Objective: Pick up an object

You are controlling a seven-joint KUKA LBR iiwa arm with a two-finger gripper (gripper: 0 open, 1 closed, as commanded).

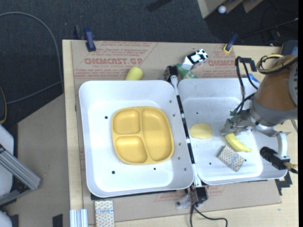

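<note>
Camera view gives you both white bins from above, at a slant, on a brown board printed with red lettering. Your left bin [90,126] holds a yellow divided plate [142,135] with three compartments, lying flat near the middle of the bin floor.

Your right bin [208,93] is where the arm works. Look for the gripper [235,126] low over the bin floor, just below the grey wrist and the orange band [277,92] above it. Whether its fingers are parted or closed you cannot tell from here (the wrist and dark cabling crowd that spot).

Just beside the gripper, on its lower right, lies a small yellow banana [237,143], slanting down toward the right. It looks to be resting on the bin floor, its upper end very near the fingers; you cannot tell whether they touch it. Below the banana, nearly touching it, sits a small patterned packet [231,158], turned like a diamond. To the left, near the bin's inner wall, a pale yellow rounded piece [201,130] lies apart from both.

Outside the bins, along the far edge of the board, you have a yellow cylinder-like object [134,73] behind the left bin and a black-and-white checked object [196,57] behind the seam between bins. Another patterned packet [104,211] rests at the board's near edge.
</note>
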